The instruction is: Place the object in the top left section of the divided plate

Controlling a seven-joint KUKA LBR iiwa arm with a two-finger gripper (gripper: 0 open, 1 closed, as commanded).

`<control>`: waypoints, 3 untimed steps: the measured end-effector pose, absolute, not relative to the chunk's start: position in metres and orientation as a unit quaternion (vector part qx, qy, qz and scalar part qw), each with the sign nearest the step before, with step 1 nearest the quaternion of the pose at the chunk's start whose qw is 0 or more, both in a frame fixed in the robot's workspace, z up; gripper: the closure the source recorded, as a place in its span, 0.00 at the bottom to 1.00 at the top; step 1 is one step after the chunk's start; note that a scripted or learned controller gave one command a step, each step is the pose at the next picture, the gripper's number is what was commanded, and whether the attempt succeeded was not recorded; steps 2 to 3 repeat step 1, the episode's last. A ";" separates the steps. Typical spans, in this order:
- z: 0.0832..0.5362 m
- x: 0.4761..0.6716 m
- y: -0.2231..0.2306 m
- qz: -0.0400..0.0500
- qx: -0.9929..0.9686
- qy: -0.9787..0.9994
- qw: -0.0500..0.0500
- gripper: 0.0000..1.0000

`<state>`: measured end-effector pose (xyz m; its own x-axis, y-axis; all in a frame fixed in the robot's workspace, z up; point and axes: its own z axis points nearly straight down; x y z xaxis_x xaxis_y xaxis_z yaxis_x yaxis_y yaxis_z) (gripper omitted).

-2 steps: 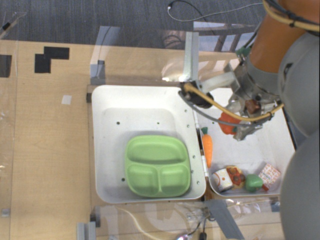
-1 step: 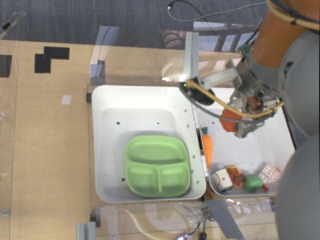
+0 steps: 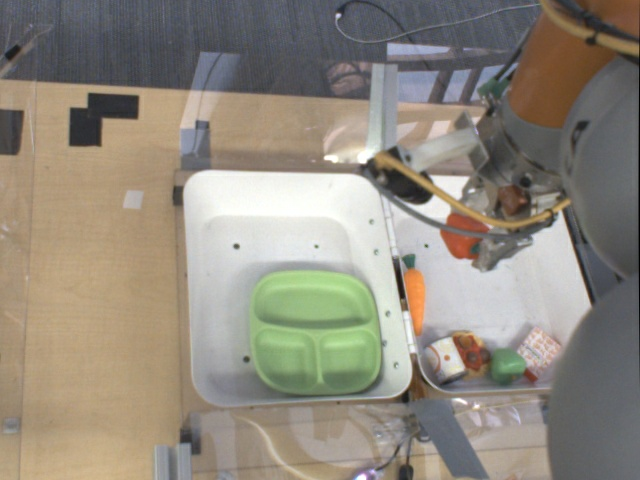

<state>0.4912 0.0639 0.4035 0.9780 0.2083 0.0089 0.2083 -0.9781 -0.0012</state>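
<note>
Camera view, read from the left: bare wooden table [image 3: 90,298], then the left bin [image 3: 215,268] with the green divided plate [image 3: 315,333] lying flat toward its near side, all three sections bare. The long section runs across the plate's far side and two smaller ones sit nearer the camera.

Across the divider, in the right bin [image 3: 570,268], an orange carrot [image 3: 414,300] lies along the left wall, and a small jar [image 3: 447,358], a green piece [image 3: 507,366] and a red-and-white packet [image 3: 540,348] cluster in the near corner.

Higher up, the gripper [image 3: 490,238] hangs over the right bin with an orange-red object [image 3: 462,238] at its tip, seemingly between the fingers; whether they truly clamp it I cannot tell.

It looks like a small plastic toy food: light, rigid, smooth-skinned and rounded, so it could slip; a pinch across its widest middle would suit best.

The arm [image 3: 590,88] enters from the right, wrist angled downward and leftward, well apart from the plate.
</note>
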 end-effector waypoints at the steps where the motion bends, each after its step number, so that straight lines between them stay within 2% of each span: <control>1: 0.414 0.492 0.065 -0.005 -0.994 -0.107 0.001 1.00; 3: 0.414 0.492 0.065 -0.005 -0.994 -0.107 0.001 1.00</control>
